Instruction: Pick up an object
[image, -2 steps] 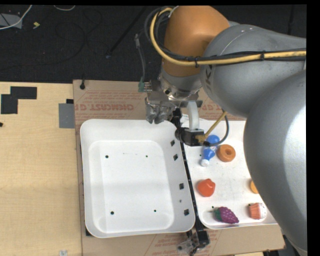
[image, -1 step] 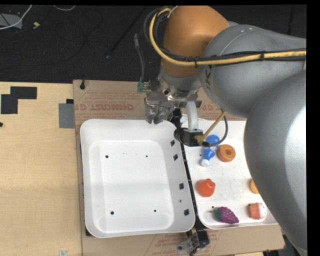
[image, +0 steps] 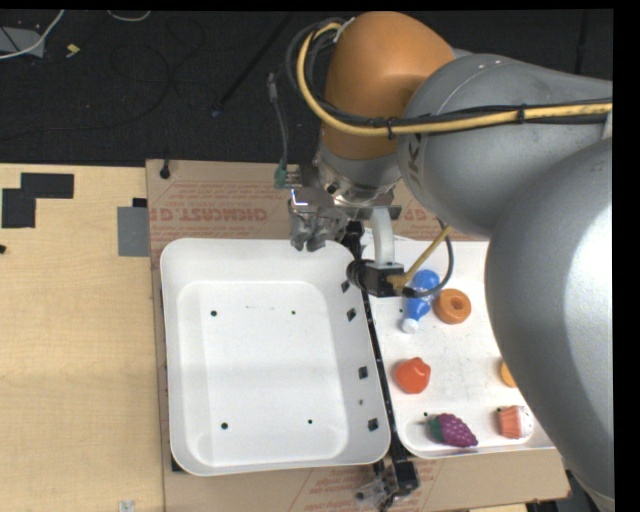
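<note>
Here, the candidate objects are all lying in the right bin (image: 470, 452), apart from one another save for two. A blue-and-white piece (image: 424, 285), smooth and rounded at its blue end, is resting just beside a glossy orange ring (image: 455, 306). Nearer the camera, a red-orange rounded fruit shape (image: 412, 375) is sitting near the bin's left wall. A knobbly purple grape cluster (image: 454, 431) and a red-and-white block (image: 513, 422) are lying along the near rim. The gripper (image: 310, 232) is hanging over the far right corner of the left bin (image: 185, 350), at its rim and apart from every object; whether it is parted or closed cannot be told. The arm (image: 520, 200) is reaching in from the right, its matte grey casing bending downward below the smooth orange band (image: 385, 70) and covering the right bin's far side. Both bins are resting on a brown printed cardboard sheet (image: 220, 205) on the pale wood-grain bench (image: 70, 340).
</note>
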